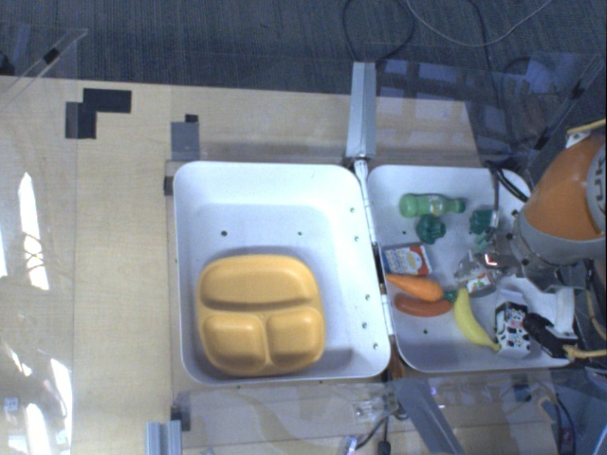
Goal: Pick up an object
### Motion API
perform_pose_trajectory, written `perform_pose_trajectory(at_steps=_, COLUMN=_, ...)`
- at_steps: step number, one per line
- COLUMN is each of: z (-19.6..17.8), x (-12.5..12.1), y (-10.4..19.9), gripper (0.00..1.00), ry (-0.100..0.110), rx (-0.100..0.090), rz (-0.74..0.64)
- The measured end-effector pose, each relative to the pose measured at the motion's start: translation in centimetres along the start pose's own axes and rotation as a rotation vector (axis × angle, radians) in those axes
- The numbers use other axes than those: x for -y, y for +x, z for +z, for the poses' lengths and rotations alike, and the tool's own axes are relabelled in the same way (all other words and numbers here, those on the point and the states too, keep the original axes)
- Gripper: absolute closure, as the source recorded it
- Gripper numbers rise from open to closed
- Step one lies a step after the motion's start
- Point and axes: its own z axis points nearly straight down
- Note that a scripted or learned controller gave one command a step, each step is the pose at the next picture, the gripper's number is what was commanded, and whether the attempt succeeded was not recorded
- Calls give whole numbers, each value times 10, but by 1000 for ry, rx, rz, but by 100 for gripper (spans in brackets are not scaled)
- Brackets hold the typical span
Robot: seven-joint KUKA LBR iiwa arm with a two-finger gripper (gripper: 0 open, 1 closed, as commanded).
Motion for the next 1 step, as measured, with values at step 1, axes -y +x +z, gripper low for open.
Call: perform_pose_trajectory(at_steps=1, z=-105, x=-52, y=42, gripper=100, ry=13, rx=1, rz=73)
